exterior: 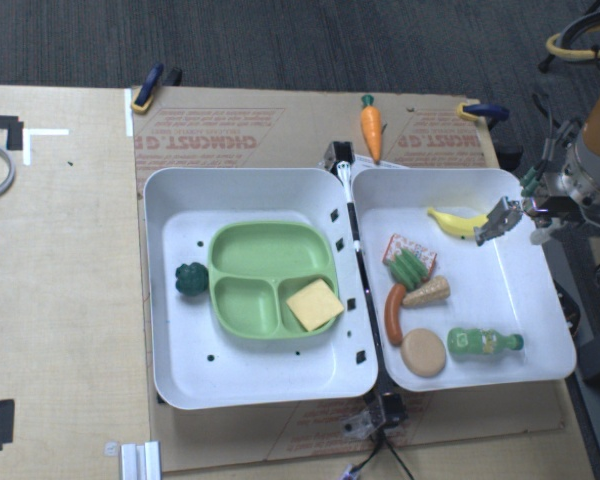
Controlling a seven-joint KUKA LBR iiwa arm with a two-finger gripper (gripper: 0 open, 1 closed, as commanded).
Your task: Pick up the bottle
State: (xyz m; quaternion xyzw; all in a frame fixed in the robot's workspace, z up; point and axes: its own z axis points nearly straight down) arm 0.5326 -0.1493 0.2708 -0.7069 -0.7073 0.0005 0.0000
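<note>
Looking past my own arm, I read one printed word only: red letters on the cardboard sheet (210, 128) under the bins, upside down from here, seemingly "CHEMGZT GE". The bottle (485, 343) label is too small to read.

bottle (485, 342) | green, clear | lying on side | right bin, near front corner

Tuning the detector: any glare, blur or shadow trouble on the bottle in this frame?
Camera view: even, soft lighting; green bottle sharp enough, faint shadow under it, no strong glare on the white bin. Gripper looks slightly soft at the right edge.
</note>
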